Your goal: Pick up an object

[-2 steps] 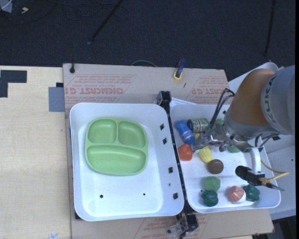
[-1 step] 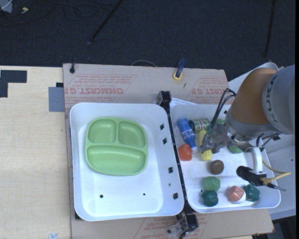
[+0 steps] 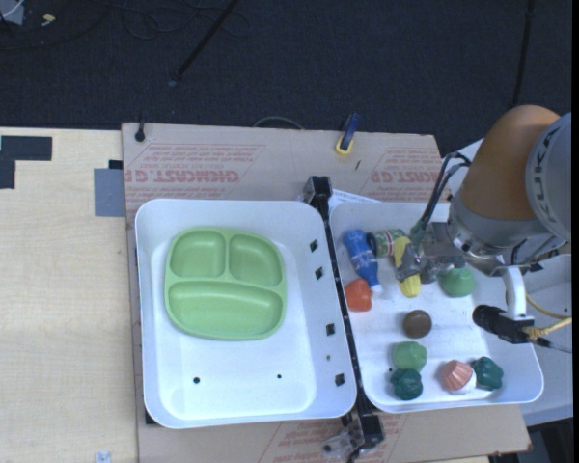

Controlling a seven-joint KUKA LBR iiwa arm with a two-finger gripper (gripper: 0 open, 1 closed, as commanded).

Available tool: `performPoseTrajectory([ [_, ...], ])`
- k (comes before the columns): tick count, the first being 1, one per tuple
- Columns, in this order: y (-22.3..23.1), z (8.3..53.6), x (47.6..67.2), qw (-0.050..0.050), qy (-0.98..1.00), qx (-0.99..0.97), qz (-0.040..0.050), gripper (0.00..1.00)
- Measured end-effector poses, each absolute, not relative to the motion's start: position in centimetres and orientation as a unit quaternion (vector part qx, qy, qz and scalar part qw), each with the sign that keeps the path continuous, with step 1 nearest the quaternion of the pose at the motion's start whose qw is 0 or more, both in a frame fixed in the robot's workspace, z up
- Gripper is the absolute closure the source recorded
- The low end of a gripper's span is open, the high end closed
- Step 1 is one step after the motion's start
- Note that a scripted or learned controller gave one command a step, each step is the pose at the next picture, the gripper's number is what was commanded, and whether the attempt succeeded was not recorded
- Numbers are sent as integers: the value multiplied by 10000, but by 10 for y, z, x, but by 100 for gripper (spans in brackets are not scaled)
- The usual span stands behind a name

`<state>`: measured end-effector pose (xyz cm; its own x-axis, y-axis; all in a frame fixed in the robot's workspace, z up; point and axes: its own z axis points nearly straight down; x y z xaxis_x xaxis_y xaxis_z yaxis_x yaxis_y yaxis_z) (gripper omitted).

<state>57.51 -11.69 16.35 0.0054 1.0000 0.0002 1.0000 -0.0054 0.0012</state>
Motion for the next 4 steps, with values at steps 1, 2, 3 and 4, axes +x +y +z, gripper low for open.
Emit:
performPoseTrajectory([
  [1, -118, 207, 579, 8, 7071, 7071, 8, 100],
  [2, -119, 228, 580, -4, 7071, 7071, 1, 100],
  [3, -89, 220, 613, -6, 7079, 7063, 2, 100],
  [4, -64, 220, 636, -6, 7075, 7067, 3, 100],
])
